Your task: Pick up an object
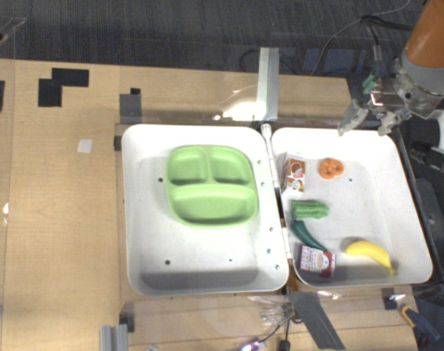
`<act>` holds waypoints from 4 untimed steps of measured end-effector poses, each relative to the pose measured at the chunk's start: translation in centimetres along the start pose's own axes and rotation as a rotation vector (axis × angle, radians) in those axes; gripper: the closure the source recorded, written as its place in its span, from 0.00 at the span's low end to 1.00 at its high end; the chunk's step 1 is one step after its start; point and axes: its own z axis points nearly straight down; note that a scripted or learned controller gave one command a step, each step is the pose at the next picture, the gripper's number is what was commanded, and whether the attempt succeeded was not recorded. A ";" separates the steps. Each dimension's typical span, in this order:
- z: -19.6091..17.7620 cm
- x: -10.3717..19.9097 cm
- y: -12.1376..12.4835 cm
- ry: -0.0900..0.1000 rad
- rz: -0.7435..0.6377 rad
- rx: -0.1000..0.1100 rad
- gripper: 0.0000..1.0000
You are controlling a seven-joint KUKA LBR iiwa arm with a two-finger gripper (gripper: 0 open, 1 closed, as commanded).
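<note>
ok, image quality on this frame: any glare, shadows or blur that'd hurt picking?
Camera view: glare on the bench just above the left bin; soft shadow along that bin's near wall; banana and orange item read sharp; the hand at the right bin's top edge is slightly soft.

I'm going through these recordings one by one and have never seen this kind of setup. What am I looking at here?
One fixed camera looks down at a slant on a bench with two white bins. The left bin holds a green divided tray. The right bin holds a banana, an orange round item, a green object and two small packets. The grey-and-orange robot arm enters from the right; its gripper hangs open over the right bin's far edge, holding nothing.
</note>
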 end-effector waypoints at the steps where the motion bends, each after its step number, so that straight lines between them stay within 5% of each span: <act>1: 11.7 0.5 2.7 0.001 0.036 0.001 0.00; 2: 18.1 -2.3 0.8 -0.001 0.062 -0.005 0.00; 3: 16.9 -2.2 0.9 0.000 0.061 -0.005 1.00; 4: 6.9 8.6 -0.2 0.002 0.178 -0.001 1.00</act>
